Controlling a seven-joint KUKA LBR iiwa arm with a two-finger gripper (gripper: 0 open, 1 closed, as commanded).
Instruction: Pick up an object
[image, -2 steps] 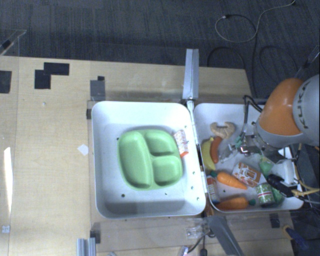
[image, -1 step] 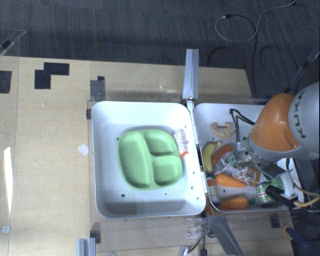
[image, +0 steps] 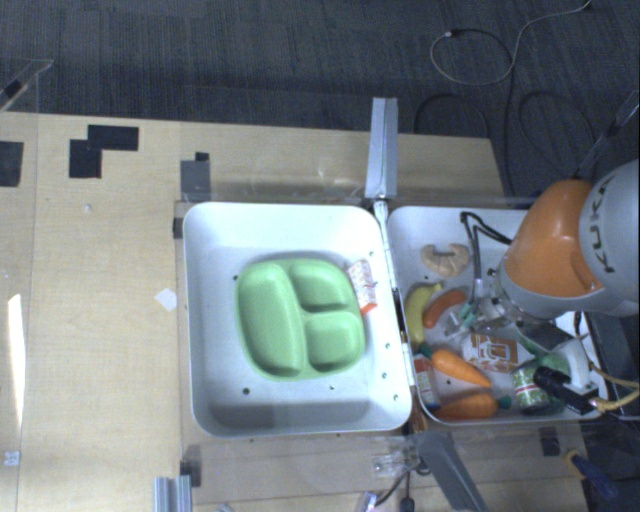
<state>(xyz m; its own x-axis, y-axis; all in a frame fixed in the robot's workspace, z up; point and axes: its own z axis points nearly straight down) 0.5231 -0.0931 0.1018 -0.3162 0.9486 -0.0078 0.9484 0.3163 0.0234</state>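
The right bin (image: 440, 225) holds several small items: a beige piece (image: 445, 259) at the back, a yellow banana (image: 417, 304), a red-orange sausage shape (image: 443, 305), an orange carrot (image: 460, 368), another orange piece (image: 465, 405), a white carton with brown print (image: 493, 351) and a green can (image: 530, 390). My gripper (image: 482, 318) hangs under the orange wrist band, low over the middle of this bin, just right of the sausage shape and above the carton. Nothing is seen between its fingers.
The left bin (image: 210, 300) bears a green sectioned plate (image: 298, 318) and a small printed packet (image: 362, 284) at its right wall. A metal divider post (image: 383, 150) stands between the bins at the back. Cables lie on the dark floor beyond.
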